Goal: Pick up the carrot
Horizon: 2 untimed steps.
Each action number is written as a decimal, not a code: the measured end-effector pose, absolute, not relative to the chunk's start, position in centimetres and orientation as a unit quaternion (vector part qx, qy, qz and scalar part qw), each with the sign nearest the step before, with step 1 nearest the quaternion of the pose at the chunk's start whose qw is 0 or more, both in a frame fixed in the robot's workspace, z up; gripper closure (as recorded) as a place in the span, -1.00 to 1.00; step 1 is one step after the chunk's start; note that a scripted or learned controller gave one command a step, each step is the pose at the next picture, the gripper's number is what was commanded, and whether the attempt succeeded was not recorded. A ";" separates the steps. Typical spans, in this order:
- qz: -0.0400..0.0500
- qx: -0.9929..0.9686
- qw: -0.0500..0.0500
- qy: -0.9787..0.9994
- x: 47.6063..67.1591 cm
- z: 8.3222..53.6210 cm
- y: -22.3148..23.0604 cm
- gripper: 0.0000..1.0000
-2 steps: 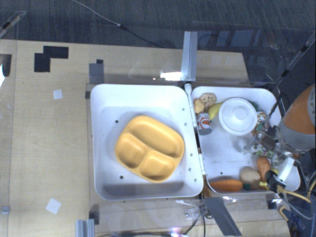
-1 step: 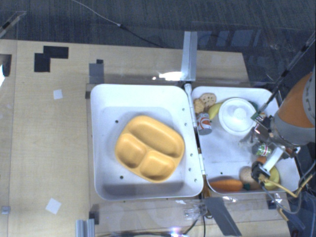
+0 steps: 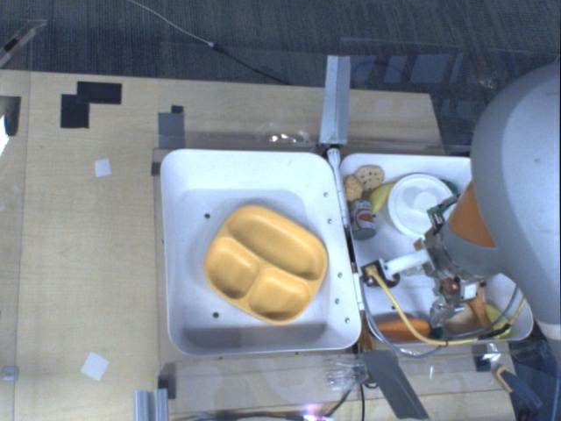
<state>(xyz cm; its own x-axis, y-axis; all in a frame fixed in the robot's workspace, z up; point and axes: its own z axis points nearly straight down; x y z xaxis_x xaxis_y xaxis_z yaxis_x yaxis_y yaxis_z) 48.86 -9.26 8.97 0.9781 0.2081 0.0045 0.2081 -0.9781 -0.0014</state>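
- Camera view, left side: the left shallow white plastic bin has one thing in it, a yellow three-compartment plastic tray sitting tilted near the middle. Nothing I care about for this job.
- Camera view, right side: the right white bin is the busy one. There's a speckled round cookie, a small grey can just below it, and a white round bowl to the cookie's right.
- The orange carrot is lying flat along the near edge of that right bin, with a yellow cable looping right by it.
- My grey arm with the orange band covers the bin's right half. The two-finger gripper hangs low, just right of the carrot's end.
- Honestly can't tell how the pincer is set, it's a dark blur, and I don't see anything held in it.
- My worry: the carrot hugs the bin wall, so I'd guess a grab could clip the rim or snag that cable instead.
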 end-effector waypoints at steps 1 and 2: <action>-0.002 -0.995 0.001 -0.105 48.9 9.0 -9.3 -1.00; -0.005 -0.994 0.001 -0.109 49.1 10.1 -9.2 1.00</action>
